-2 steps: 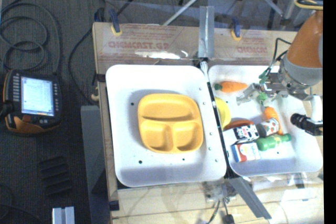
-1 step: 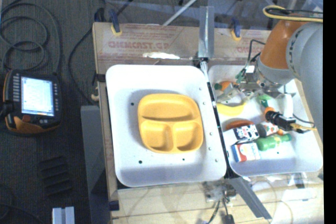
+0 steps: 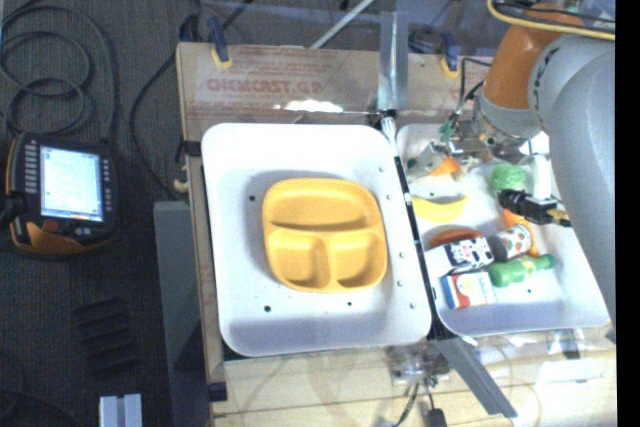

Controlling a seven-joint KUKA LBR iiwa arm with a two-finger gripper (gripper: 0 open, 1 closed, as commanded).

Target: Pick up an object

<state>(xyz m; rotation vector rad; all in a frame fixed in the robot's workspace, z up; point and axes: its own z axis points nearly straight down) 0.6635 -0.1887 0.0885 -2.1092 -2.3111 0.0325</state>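
The right white bin [image 3: 575, 300] holds several small items. A yellow banana [image 3: 440, 207] lies near its left wall, and a green leafy piece [image 3: 508, 177] sits further back. An orange carrot [image 3: 516, 205] lies to the right. In the front half are a red and black item [image 3: 458, 243], a green bottle [image 3: 522, 268] and a small carton [image 3: 468, 290]. My gripper [image 3: 450, 151] is low in the bin's far left corner, over a small orange piece [image 3: 446, 170]. The wrist hides the gripper's tips.
The left white bin [image 3: 230, 215] holds a yellow divided plate [image 3: 325, 233]. The grey arm with its orange band [image 3: 515, 65] covers the right bin's far right side. A tablet [image 3: 65, 185] and cables lie on the floor at left. Tripod poles cross the top.
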